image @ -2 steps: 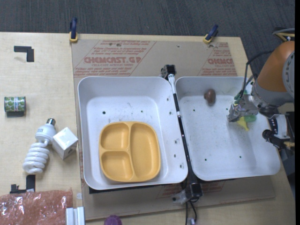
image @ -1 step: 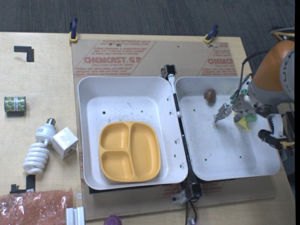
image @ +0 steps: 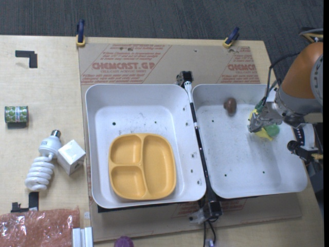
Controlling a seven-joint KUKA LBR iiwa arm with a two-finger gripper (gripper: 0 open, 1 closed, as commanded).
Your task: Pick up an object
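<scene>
1. The bench carried two shallow white bins side by side, the left bin (image: pixel 97 153) and the right bin (image: pixel 247 179), resting on a brown cardboard sheet (image: pixel 128 60) printed with red lettering.
2. The grey arm (image: pixel 303 81), with its orange band above the wrist, reached in from the right over the upper right part of the right bin.
3. The gripper (image: pixel 258 126) sat low in that bin, directly at a yellow-green object (image: pixel 269 132) lying near the bin's right wall.
4. The gripper body covered part of the yellow-green object. Whether the fingers were spread or pressed together, and whether the object sat between them, could not be told from this view.
5. A small brown round object (image: pixel 230 105) lay on the floor of the right bin near its upper wall, to the left of the gripper and apart from it.
6. A yellow three-compartment plate (image: pixel 142 165) lay flat in the lower half of the left bin.
7. Outside the bins, on the bench to the left, lay a white spiral light bulb (image: pixel 43 161), a small white cube (image: pixel 71 156) touching or just beside it, and a green can (image: pixel 16 115) on its side farther up.
8. A pink mesh-like material (image: pixel 38 228) lay at the lower left corner.
</scene>
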